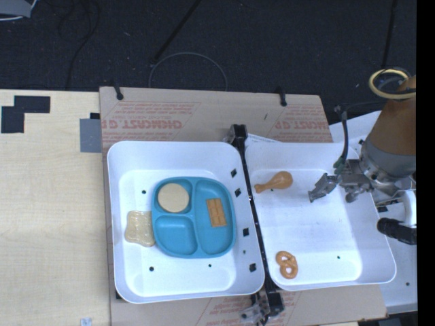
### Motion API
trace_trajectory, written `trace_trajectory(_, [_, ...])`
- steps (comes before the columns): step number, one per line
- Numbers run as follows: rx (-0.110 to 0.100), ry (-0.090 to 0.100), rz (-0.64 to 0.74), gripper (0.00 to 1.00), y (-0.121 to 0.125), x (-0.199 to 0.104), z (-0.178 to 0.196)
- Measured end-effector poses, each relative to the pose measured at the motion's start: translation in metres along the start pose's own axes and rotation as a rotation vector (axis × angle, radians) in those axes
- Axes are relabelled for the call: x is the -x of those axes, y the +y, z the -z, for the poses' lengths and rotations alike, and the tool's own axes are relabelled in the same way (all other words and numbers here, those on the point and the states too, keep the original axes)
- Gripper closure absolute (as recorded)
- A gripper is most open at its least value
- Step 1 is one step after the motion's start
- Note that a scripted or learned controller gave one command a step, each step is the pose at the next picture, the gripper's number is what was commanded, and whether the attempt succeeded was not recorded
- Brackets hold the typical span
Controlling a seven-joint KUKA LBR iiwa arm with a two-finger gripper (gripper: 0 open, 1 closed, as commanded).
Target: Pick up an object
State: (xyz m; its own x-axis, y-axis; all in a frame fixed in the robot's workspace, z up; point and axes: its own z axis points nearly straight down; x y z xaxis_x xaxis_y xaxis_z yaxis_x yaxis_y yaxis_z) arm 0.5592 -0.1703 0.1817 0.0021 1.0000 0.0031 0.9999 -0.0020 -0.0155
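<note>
While pretzel [287, 264] loops, glossy compartmented tray [192, 238]

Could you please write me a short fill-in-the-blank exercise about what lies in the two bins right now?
1. The blue tray sits in the ____ bin as the camera sees it.
2. The round cracker lies in one compartment of the tray, and the rectangular cracker lies in ____ compartment.
3. The pretzel lies in the same bin as the ____-shaped toy.
4. The tool hovers over the ____ bin.

Missing words: left; another; drumstick; right
</note>
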Motion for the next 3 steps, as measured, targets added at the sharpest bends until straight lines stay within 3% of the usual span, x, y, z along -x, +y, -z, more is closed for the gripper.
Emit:
trace_trajectory(1, [0.014, -0.003, 0.002, 0.00, 0.003, 0.000, 0.008])
trace_trajectory(3, [0.010, -0.002, 0.003, 0.00, 0.013, -0.005, -0.097])
